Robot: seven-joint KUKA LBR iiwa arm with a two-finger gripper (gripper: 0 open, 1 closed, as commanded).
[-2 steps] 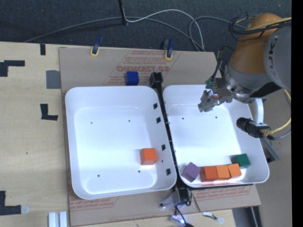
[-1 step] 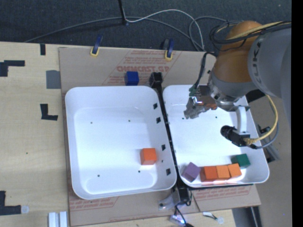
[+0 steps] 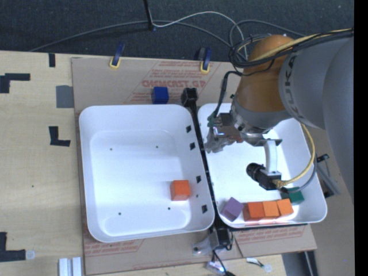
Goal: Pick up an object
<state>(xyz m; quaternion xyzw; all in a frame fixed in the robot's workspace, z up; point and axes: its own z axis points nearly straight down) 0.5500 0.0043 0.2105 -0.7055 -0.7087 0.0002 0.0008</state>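
The bench top is pale wood-grain board with black tape marks, backed by dark carpet. A brown cardboard sheet carries two glossy white bins. Behind the left bin sits a blue cube. An orange cube rests in the left bin's near right area. The gripper hangs over the right bin near the divider; whether it is open or closed, I cannot tell. Along the right bin's near wall lie a purple block, three touching orange blocks and a green piece.

Bright, even overhead light; slightly soft.
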